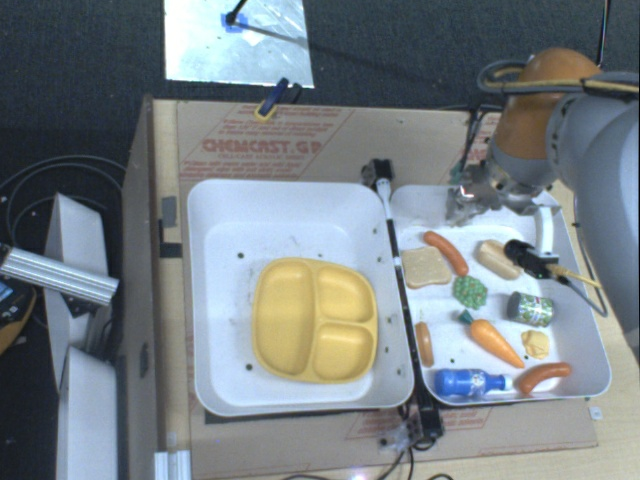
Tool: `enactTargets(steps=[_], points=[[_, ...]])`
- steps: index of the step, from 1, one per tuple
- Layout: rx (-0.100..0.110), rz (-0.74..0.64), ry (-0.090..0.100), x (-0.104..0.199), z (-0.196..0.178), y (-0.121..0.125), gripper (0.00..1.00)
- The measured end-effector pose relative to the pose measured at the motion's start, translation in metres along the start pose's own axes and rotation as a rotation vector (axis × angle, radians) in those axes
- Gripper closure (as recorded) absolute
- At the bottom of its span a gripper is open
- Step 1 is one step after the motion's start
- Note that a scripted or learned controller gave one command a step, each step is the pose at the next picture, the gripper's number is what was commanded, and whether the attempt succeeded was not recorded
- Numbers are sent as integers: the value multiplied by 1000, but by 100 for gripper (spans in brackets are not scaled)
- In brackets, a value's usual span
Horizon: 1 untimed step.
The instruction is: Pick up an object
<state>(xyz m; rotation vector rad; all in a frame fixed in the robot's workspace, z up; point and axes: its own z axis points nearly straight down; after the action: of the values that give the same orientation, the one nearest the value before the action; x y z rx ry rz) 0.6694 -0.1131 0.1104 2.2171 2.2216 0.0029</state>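
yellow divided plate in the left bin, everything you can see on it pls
The yellow divided plate is glossy, plastic-looking, rounded-square, with three compartments: one long section on the view's left, two smaller ones on the right. It lies flat, slightly rotated, right of center on the floor of the left bin. Nothing lies in it. Nothing else touches it.

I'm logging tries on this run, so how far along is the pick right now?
Done: the arm has reached the far end of the right bin, its claw low there. In hand: nothing visibly held. Left: the grasp and lift; the sausage, bread slice, broccoli and carrot lie on the bin floor.
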Motion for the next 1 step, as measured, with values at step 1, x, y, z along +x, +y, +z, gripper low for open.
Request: enactTargets(steps=[1], points=[[2,1,0,8,6,-13,0]])
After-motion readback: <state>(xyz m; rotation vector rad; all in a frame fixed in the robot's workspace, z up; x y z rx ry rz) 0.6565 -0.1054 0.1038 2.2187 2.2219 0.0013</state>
